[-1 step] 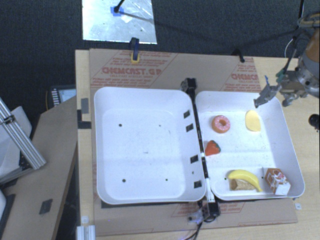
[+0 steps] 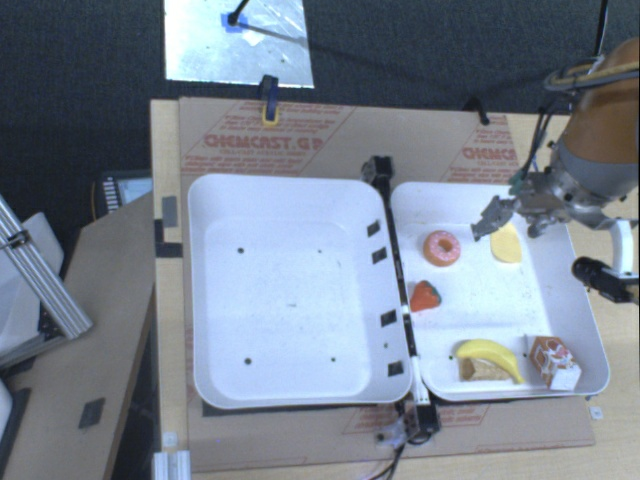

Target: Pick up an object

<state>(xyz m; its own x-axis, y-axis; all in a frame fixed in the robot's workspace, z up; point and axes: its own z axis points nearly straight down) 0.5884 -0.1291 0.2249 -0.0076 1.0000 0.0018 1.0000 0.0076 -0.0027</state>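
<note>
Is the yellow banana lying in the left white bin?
No, the yellow banana lies in the right white bin, near its front edge beside a brown piece of bread.

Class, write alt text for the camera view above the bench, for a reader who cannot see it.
A grey robot arm's gripper hovers over the right bin, above a pale yellow piece and beside a pink donut. That bin also holds a strawberry, a banana lying on a brown piece, and a small carton; the left bin sits beside it.

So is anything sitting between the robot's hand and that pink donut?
Nothing visible does. The hand hangs above the right bin, just right of the donut. The yellow piece lies beside it, not between them.
</note>
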